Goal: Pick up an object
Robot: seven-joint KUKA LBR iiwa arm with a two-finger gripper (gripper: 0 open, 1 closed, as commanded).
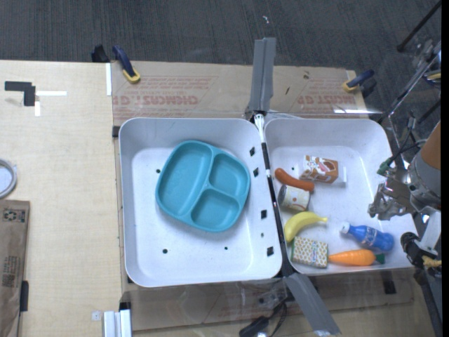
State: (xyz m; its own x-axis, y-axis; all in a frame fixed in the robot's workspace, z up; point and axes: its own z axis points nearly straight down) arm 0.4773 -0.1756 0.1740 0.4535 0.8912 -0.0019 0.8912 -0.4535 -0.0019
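Note:
The right bin (365,135) holds several small items: a red-orange hot dog (294,180), a flat brown and white snack packet (321,168), a small can (295,198), a yellow banana (303,224), a patterned cracker box (310,252), an orange carrot (354,258) and a blue bottle (369,236). My gripper (384,203) hangs over the right side of this bin, just above and right of the blue bottle. It touches none of the items, and nothing hangs from it.
The left bin (140,244) carries a blue three-compartment plate (203,185). A grey divider bar (264,76) runs between the bins. Clamps (126,63) sit at the bench's back corners. Cables and the arm crowd the right edge.

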